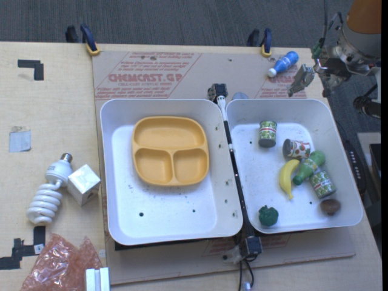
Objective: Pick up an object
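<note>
The right bin (242, 162) holds several small items: a green-labelled can (267, 133), a red and white can (296, 148) on its side, a yellow banana (288, 179), a green bottle (309, 167), a labelled jar (322, 184), a brown lump (330, 207) and a green vegetable toy (268, 216). My gripper (314, 77) hangs above the bin's far right corner, outside the rim. It is open and has nothing between its fingers (301, 80).
A yellow divided plate (170, 150) lies in the left bin (115, 180). A blue and white bottle (284, 64) rests on the cardboard behind the right bin. A spiral light bulb (48, 193), a white cube (83, 183) and a pink bag (57, 265) sit at the left.
</note>
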Action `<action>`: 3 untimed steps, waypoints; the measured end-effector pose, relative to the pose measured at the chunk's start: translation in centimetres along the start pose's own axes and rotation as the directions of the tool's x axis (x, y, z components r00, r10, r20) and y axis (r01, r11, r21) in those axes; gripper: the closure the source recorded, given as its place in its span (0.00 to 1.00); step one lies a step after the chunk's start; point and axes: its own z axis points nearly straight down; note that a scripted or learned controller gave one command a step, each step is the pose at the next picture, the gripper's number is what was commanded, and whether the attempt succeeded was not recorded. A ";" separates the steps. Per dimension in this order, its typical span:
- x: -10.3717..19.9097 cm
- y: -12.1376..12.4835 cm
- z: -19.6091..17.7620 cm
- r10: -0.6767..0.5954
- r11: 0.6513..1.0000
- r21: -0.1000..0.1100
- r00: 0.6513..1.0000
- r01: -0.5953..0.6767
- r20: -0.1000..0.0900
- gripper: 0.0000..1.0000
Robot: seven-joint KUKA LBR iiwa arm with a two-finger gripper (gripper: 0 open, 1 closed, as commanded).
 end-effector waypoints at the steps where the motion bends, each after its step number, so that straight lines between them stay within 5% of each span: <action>1: 2.7 -7.0 10.5 0.003 1.000 0.000 1.000 -0.003 0.000 0.00; 2: -1.5 -11.8 19.7 0.002 1.000 0.000 1.000 -0.002 -0.001 0.00; 3: -1.5 -11.7 18.7 0.004 1.000 -0.002 1.000 -0.004 0.000 1.00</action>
